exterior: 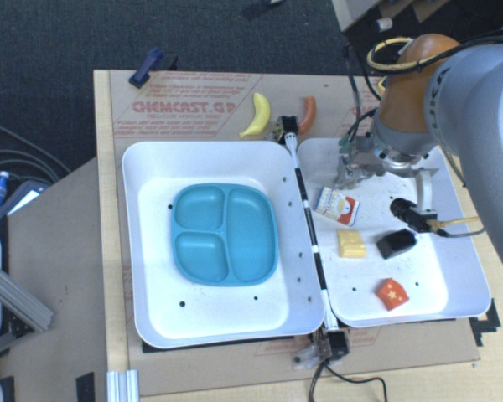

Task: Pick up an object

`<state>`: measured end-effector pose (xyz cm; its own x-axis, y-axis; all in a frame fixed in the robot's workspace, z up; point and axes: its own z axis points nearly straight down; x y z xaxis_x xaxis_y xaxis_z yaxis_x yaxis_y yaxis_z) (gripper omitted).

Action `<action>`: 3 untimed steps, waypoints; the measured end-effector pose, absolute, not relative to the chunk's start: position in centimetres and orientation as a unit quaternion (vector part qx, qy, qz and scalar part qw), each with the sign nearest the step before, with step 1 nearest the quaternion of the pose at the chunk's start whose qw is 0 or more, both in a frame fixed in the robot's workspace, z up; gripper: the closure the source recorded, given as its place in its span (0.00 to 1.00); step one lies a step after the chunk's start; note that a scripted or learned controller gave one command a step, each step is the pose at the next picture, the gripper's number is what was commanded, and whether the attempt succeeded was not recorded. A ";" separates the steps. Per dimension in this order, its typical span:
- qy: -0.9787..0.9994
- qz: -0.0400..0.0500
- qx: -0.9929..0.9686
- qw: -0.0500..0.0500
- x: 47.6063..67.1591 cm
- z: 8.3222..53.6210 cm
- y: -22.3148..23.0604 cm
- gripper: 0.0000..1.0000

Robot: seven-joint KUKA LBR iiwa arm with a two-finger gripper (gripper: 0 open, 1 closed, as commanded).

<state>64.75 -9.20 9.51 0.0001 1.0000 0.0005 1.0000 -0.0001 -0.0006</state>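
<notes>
Gripper (350, 174) sits low in the right bin (453, 304), just above the carton (336, 205). I can't tell its state. Nothing lifted yet; pick still pending.

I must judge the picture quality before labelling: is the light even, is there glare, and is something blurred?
Camera view: light is soft and even, with only faint shadows under the blue plate and the yellow block; the white bins look bright but keep their detail; the arm close to the lens is soft and slightly blurred; the claw is hard to resolve.
</notes>
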 end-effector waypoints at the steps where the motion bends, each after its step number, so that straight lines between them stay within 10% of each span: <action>1: -0.707 0.000 -0.707 0.000 64.7 9.5 -9.2 0.00; 2: -0.707 -0.003 -0.707 -0.003 63.1 8.8 -9.3 0.00; 3: -0.707 0.000 -0.707 -0.001 66.7 8.5 -9.2 0.00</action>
<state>66.68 -9.15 8.50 -0.0009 1.0000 -0.0004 1.0000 0.0009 0.0017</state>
